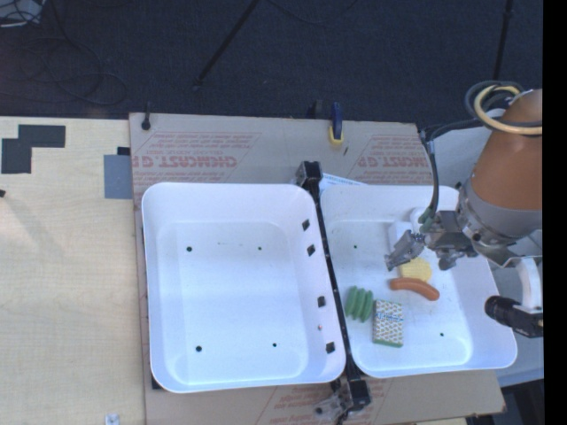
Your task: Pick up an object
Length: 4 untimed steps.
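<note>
Four small objects lie in the right bin [496, 352]: a yellow piece [419, 271], an orange sausage-shaped piece [415, 287] just in front of it, a green ribbed piece [359, 303] and a patterned green-and-white block [388, 322]. My gripper [423, 257] hangs over the yellow piece, near the bin's middle. It is open, its two fingers spread to either side above that piece. Nothing is held between them. The wrist hides part of the yellow piece.
The left bin [155, 237] sits beside the right one, with a black divider clamp [321, 264] along their shared edge. Cardboard lies under both bins. A black fixture [512, 313] juts in at the right bin's right edge.
</note>
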{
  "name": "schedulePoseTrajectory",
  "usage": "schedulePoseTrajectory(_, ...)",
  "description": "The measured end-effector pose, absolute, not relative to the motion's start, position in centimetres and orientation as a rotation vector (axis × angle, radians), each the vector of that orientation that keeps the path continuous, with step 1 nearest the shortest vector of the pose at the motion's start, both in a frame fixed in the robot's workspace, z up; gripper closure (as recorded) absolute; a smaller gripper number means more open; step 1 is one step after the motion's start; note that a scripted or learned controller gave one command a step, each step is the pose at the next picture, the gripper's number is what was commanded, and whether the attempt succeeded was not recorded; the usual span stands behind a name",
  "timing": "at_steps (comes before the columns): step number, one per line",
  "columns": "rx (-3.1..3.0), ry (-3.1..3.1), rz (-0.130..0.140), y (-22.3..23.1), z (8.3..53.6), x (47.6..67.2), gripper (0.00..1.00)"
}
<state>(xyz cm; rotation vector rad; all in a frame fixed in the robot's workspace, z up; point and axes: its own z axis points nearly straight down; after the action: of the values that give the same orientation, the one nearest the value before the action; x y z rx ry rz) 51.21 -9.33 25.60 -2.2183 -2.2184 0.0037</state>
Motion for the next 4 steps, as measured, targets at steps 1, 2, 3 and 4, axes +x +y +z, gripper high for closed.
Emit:
schedulePoseTrajectory(1,-2.219,-2.209,0.009,-11.8,9.4,48.8,0.00)
schedulePoseTrajectory(2,-2.226,-2.209,0.004,-12.0,11.1,49.0,1.00)
schedulePoseTrajectory(3,-2.211,-2.234,-0.007,-0.1,19.2,50.0,1.00)
schedulePoseTrajectory(4,-2.224,-2.227,-0.005,-2.8,26.8,54.1,1.00)
